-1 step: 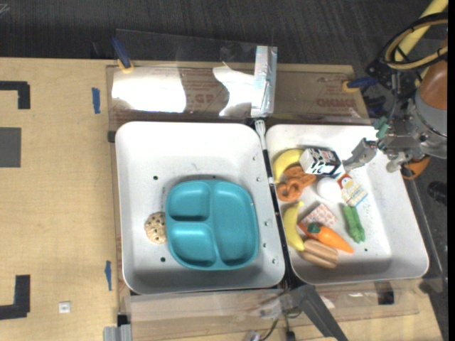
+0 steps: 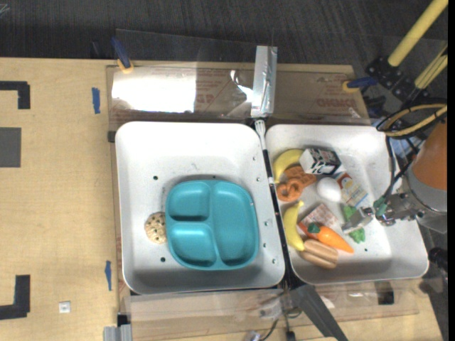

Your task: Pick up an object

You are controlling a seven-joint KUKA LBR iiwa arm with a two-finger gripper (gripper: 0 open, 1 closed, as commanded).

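Carrot (image 2: 331, 238) lies slantwise, tip pointing toward right bin's (image 2: 405, 258) near-right corner.

I'm getting bright, even overhead light; glare flares off the clear plastic sheet (image 2: 181, 91) behind the left bin (image 2: 135, 148), soft shadows sit under the teal divided plate (image 2: 211, 223), and the arm (image 2: 432, 169) blurs at right; detail's slightly soft

A pale wooden worktop (image 2: 50, 212) marked with black tape corners (image 2: 20, 94) and blue tape strips (image 2: 95, 99) sits against dark grey carpeted floor (image 2: 213, 6), with yellow poles (image 2: 419, 23) at upper right.
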